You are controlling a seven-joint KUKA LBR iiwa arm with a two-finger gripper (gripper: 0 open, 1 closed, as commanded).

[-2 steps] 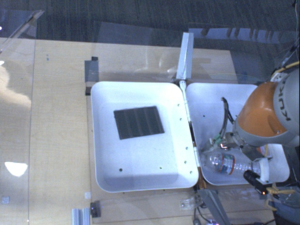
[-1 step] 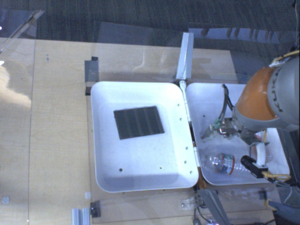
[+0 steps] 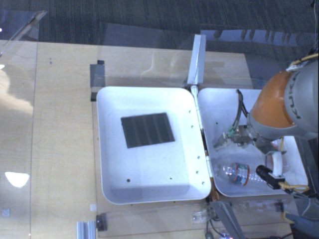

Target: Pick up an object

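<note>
Pale wood makes up the bench (image 3: 55,133), which carries two shallow white bins side by side. The left bin (image 3: 149,171) holds a dark ribbed mat (image 3: 148,129) lying flat toward its far half. The right bin (image 3: 219,106) holds a clear bottle (image 3: 234,174) on its side along the near wall, with an orange label around its middle.

Your likeliest target is the bottle, since the gripper (image 3: 227,139) hangs in the right bin just on the far side of it, apart from it and carrying nothing you can see. You cannot tell from this angle whether the gripper is spread or closed, so confirm it is spread before you descend.

Come toward the near wall until you are over the labelled middle, and set the jaws across the bottle's width, not along its length. It is round and smooth and will probably roll or squirt out. Leave room for the near wall.

The arm (image 3: 279,103) reaches in from the right, its orange band high over the bin's right half and the wrist bent down and leftward.
</note>
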